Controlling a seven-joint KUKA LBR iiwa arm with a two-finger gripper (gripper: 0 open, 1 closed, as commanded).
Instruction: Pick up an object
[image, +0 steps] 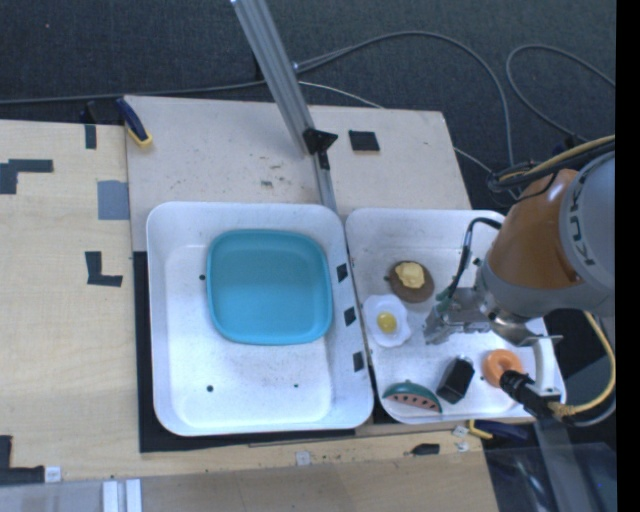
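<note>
Camera view, looking down on the tabletop (60, 300): the left bin (180, 380) carries a blue square plate (268, 286). Over in the right bin (440, 235), the grey arm (545, 250) with its orange band reaches in, and its pincer (447, 322) sits low over the bin's middle; whether it is open or closed, I cannot tell. Around it lie a fried egg toy (387, 322) just to its left, a brown-and-yellow pastry (409, 278) above, a black block (456, 379) below, a watermelon slice (413, 398) at the near rim, and an orange piece (500, 363) to the right.
</note>
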